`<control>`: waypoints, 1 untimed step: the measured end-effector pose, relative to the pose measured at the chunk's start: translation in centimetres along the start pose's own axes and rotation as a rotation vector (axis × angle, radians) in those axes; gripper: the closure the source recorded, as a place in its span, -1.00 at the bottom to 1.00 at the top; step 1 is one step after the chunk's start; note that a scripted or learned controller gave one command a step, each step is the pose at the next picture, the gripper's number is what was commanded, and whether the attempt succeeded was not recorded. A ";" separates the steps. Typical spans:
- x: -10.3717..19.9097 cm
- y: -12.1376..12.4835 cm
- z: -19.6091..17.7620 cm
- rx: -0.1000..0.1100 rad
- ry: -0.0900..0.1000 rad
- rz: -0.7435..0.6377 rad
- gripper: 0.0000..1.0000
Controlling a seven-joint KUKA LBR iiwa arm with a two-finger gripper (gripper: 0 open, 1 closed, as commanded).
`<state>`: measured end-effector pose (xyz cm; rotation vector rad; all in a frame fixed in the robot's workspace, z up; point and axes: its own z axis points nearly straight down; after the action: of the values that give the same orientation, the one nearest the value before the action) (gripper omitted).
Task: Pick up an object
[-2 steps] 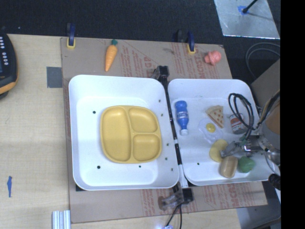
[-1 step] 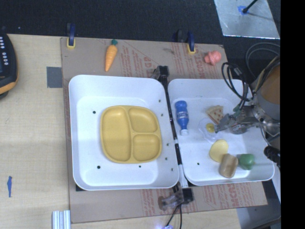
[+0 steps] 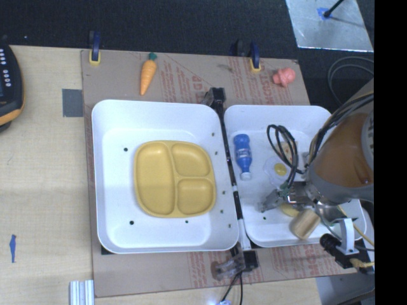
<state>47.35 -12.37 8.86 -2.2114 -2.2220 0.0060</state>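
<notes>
Gripper [image 3: 270,201] low in right bin [image 3: 254,116], near its front edge, fingers parted, nothing held; blue bottle [image 3: 242,152] by left wall; yellow tray [image 3: 174,178] mid left bin [image 3: 111,126].

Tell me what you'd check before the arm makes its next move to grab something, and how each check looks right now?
1. Gripper is over the right bin: ok, it sits low near the bin's front.
2. Something lies within its reach: ok, a tan block lies just beside it, and a blue bottle stands farther back.
3. Gripper already holds something: cannot tell, the arm hides much of it.
4. Black cable is out of the way: not ok, it loops across the bin near the arm.
5. Yellow divided plate in the left bin is out of the way: ok.
</notes>
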 end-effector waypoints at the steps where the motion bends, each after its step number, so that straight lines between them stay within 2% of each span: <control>1: -0.4 0.2 -1.4 -0.005 -0.004 0.001 1.00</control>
<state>47.59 -12.73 10.23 -2.2175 -2.2252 0.0046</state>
